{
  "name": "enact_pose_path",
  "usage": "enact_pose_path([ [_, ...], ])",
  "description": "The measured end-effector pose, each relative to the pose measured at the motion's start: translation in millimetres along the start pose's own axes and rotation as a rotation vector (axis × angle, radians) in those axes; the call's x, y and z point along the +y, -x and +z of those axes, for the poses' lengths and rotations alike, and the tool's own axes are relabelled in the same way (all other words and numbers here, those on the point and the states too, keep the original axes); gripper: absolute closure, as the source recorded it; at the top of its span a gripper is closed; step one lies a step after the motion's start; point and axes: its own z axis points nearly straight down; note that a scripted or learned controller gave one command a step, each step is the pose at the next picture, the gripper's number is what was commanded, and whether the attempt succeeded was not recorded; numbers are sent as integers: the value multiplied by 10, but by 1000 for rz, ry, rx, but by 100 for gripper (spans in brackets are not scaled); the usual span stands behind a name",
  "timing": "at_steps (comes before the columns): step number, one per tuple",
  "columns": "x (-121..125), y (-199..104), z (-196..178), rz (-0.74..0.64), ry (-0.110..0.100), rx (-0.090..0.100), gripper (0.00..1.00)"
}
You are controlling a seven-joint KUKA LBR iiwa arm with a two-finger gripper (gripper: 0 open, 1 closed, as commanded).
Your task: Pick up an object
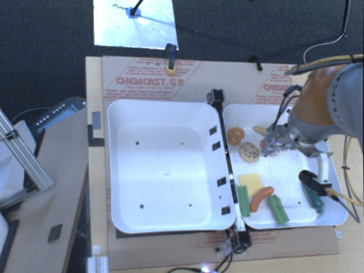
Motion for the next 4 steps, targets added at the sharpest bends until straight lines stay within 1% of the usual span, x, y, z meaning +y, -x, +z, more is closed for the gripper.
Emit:
enact_pose_path([
  [1,-778,-240,315,5,-12,5,100],
  [2,-492,-317,301,0,-7,3,100],
  [3,-752,-292,296,4,-7,3,100],
  [4,-245,-286,149,-1,-4,2,100],
])
